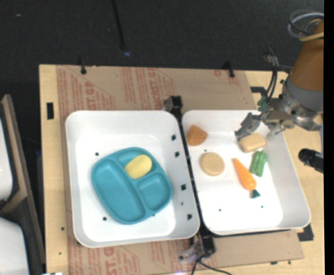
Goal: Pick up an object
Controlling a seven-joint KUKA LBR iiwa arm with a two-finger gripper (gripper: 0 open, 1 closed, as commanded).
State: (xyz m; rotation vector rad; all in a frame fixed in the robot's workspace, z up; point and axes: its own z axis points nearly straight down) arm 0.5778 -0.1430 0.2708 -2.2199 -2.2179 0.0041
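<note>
In the right bin [281,211] lie several toy foods. An orange wedge [196,134] sits at the back left, and a round tan disc [212,164] lies in front of it. A carrot [245,175] lies next to a green vegetable [259,162]. A tan block [251,142] lies near the back right. My gripper [261,128] hovers over the bin's back right corner, just behind the tan block, with its fingers spread open. One grey finger [246,127] stands at the block's upper left. Nothing is held between the fingers.
The left bin [78,153] holds a blue divided plate [121,196] with a yellow piece [138,166] in its upper compartment. A black clamp [174,104] sits where the bins meet at the back. The arm's orange band [310,65] rises at the right.
</note>
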